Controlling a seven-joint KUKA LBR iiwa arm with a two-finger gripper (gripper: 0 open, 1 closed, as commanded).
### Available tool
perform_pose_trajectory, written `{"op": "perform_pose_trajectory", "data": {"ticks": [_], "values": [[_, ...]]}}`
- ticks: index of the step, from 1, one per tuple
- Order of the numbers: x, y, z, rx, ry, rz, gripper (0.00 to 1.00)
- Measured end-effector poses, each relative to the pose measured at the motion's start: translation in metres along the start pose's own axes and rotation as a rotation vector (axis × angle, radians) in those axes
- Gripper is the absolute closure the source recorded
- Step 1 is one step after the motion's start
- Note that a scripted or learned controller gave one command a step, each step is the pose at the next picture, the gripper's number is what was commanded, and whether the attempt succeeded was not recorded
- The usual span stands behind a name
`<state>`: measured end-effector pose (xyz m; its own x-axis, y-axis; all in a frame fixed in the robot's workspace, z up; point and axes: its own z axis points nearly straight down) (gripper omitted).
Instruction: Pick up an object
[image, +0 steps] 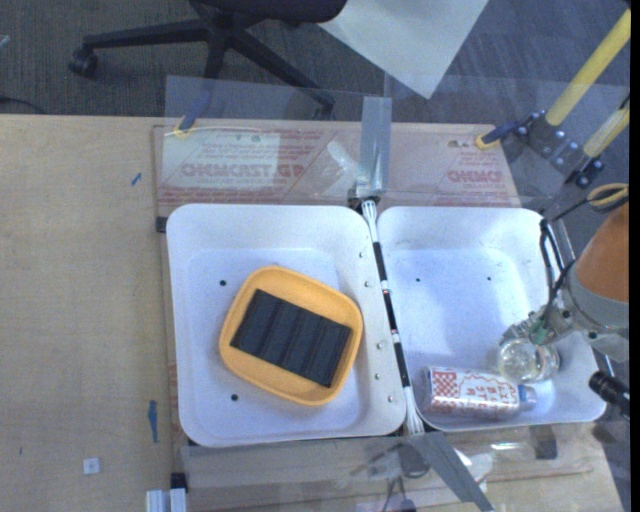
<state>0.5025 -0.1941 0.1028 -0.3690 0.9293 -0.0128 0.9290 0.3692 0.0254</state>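
End effector (535, 335) sits low in the right bin (450, 250), can't tell its grip state. Clear cup (522, 358) right under it, bottle (475, 390) just left-below. Yellow tray (290, 335) far left.

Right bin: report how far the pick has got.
Done: the gripper is down in the right bin, by a clear glass object. In hand: nothing visibly gripped. Left: grasp and lift; the red-patterned bottle lies flat, and the yellow tray sits in the left bin.
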Motion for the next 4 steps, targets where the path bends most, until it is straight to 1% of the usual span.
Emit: {"op": "perform_pose_trajectory", "data": {"ticks": [1,2,3,4], "values": [[-0.010,0.003,-0.008,0.023,0.008,0.092,1.00],[-0.010,0.003,-0.008,0.023,0.008,0.092,0.00],[-0.009,-0.024,0.014,0.015,0.010,0.055,0.00],[-0.008,-0.021,0.002,0.011,0.014,0.055,1.00]]}}
